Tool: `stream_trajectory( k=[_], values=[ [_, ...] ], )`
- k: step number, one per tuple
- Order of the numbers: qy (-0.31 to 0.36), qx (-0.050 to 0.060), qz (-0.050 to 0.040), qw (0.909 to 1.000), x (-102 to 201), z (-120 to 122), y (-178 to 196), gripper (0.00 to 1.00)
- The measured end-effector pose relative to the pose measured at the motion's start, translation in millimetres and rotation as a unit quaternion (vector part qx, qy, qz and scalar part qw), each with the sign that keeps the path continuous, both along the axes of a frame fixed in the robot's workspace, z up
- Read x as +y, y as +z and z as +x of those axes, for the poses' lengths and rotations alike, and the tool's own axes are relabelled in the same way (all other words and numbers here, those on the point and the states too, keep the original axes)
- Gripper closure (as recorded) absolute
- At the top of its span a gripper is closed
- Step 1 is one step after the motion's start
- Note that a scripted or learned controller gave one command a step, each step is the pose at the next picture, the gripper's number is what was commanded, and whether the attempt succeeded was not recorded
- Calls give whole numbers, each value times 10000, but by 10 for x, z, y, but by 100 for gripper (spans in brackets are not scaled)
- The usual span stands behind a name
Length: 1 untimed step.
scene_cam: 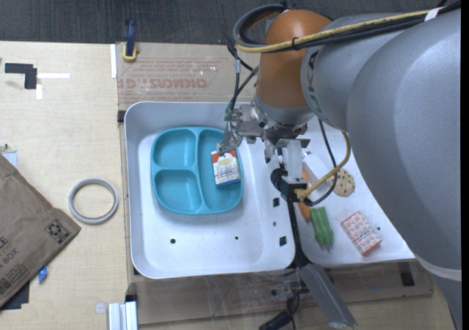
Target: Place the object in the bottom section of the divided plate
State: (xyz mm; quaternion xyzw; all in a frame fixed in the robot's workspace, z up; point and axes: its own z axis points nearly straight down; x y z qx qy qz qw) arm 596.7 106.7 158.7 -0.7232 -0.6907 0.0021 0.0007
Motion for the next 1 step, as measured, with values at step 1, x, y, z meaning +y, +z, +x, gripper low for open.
stream_trajectory(
  k=[1],
  values=[
    [498,-4,5,9988,4,-77,-101,0]
  ],
)
